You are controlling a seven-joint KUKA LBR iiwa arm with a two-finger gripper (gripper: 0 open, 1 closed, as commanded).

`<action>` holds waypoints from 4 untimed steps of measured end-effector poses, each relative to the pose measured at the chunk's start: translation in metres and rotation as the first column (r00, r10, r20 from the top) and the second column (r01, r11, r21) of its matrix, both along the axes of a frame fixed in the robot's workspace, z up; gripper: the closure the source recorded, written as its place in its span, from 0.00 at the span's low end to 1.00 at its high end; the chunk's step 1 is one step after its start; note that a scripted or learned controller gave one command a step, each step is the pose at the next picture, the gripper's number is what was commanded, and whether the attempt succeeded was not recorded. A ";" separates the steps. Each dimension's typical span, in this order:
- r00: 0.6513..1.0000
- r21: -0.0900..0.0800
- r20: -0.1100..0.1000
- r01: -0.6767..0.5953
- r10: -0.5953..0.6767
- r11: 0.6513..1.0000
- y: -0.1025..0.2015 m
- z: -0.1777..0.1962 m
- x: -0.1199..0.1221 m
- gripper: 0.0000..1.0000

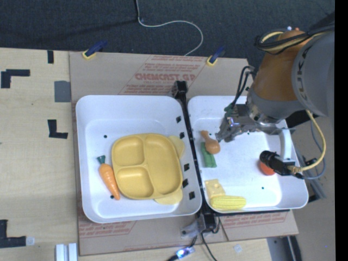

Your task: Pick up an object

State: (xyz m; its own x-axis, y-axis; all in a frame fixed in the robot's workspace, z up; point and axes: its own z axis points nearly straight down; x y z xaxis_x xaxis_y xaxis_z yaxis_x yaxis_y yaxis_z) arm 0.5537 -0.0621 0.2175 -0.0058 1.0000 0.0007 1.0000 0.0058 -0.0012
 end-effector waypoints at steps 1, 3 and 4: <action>1.000 0.000 0.003 0.000 0.000 1.000 0.034 0.012 0.037 1.00; 1.000 -0.001 0.001 0.004 -0.004 1.000 0.080 -0.002 0.083 1.00; 1.000 -0.001 0.000 0.005 -0.005 1.000 0.080 0.010 0.078 1.00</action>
